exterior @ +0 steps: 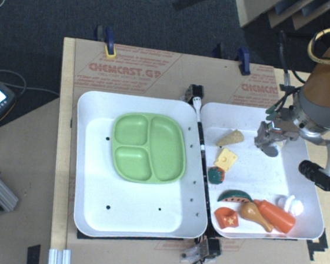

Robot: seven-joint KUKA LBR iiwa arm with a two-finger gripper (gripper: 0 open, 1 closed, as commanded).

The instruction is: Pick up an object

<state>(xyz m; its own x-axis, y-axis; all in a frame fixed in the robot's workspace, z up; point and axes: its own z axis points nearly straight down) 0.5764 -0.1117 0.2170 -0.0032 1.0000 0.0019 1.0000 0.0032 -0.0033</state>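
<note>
The right bin (284, 121) holds several toy foods: a tan wedge (230, 137), a yellow cheese block (226, 160), a small teal and red piece (216, 175), a watermelon slice (234, 196), a red pepper piece (226, 217), a brown drumstick (252, 212), an orange carrot (275, 215) and a white piece (293, 204). My gripper (269, 140) hangs over the upper right part of this bin, right of the tan wedge and apart from it. Nothing shows between its fingers.
The left bin (90, 167) holds a green divided plate (149, 147). A black divider with clips runs between the bins (199, 144). A black part on the arm (319, 174) juts over the right bin's right rim. Cardboard lines the bench.
</note>
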